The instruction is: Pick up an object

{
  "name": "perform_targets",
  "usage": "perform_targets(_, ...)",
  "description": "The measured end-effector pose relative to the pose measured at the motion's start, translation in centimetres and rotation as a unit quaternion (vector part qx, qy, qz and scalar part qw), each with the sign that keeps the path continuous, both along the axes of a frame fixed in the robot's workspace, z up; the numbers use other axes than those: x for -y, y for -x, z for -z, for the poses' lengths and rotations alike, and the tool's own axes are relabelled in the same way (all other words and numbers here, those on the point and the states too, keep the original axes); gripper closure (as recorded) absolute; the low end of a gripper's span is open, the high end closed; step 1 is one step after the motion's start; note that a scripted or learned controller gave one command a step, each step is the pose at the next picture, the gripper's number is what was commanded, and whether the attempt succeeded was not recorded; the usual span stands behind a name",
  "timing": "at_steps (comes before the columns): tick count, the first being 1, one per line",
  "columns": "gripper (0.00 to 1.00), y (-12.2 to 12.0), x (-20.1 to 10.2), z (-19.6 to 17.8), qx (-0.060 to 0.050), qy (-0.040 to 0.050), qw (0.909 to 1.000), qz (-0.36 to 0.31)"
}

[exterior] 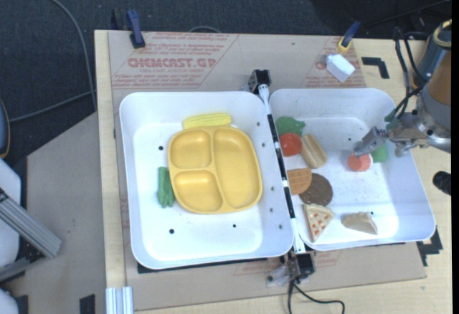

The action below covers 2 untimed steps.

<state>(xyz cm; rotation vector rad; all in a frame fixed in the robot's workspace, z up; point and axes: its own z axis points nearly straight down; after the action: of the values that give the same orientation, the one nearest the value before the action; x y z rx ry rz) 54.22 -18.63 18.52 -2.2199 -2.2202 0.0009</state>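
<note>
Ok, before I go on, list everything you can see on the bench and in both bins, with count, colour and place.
Bins: 2, white, side by side on the bench.
Divided plate: 1, yellow, middle of left bin.
Corn cob: 1, yellow, just behind the plate.
Pea pod: 1, green, left of the plate.
Tomato: 1, red, right bin, back left.
Leafy piece: 1, green, behind the tomato.
Hot dog: 1, tan, right of the tomato.
Waffle: 1, orange-brown, left edge.
Cookie: 1, dark brown, touching the waffle.
Pizza slice: 1, front left.
Wedge: 1, beige, front.
Round piece: 1, red, near the gripper.
Gripper: 1, grey, over the right bin.
</note>
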Motion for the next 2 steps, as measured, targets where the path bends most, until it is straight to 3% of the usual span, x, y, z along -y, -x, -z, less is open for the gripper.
perform_targets(1,0.0,-1.8,-1.5,10.0,0.0,0.0,1.0,0.0)
perform_targets(2,0.0,-3.9,1.4,10.0,0.002,0.0015,1.0,0.0)
